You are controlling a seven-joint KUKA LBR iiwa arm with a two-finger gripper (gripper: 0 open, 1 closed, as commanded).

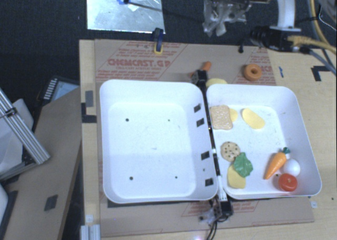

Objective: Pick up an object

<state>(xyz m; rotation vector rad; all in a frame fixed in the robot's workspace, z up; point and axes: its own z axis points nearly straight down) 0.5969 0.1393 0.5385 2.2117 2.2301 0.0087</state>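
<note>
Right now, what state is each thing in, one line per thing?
gripper: raised beyond the bins, holding nothing visible
carrot: lying tilted in the right bin
tomato: resting in the bin's near corner
cookie: lying flat
toast: lying flat
doughnut: outside the bins, on the board

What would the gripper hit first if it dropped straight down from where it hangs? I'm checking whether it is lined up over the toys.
Probably bare bench behind the right bin, not a toy. The gripper hangs beyond the bin's far rim; the doughnut lies off to its side. Depth is unclear from this slant.
</note>
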